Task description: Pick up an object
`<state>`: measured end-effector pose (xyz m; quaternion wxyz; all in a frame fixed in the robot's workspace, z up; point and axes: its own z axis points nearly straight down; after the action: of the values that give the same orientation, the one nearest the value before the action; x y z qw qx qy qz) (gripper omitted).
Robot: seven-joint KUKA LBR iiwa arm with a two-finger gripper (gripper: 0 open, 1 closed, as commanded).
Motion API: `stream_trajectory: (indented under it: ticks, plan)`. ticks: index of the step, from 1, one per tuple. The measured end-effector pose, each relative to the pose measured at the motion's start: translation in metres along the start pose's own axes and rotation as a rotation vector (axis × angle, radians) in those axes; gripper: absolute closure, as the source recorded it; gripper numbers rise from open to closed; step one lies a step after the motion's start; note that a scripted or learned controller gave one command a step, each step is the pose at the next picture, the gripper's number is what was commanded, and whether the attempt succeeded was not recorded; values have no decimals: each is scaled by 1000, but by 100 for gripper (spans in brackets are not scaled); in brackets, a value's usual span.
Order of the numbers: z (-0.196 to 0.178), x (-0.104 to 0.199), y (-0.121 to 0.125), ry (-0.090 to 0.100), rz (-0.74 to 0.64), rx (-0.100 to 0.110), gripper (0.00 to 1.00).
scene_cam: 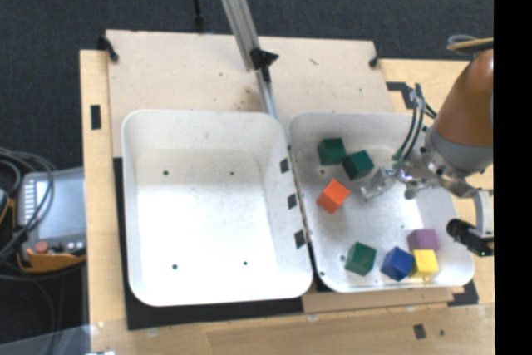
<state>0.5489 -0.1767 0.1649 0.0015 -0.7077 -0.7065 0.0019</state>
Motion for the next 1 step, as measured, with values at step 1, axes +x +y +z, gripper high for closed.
stream_trajectory:
  ticks: [1]
  plan:
    - [44,-7,1,-1,1,-1,0]
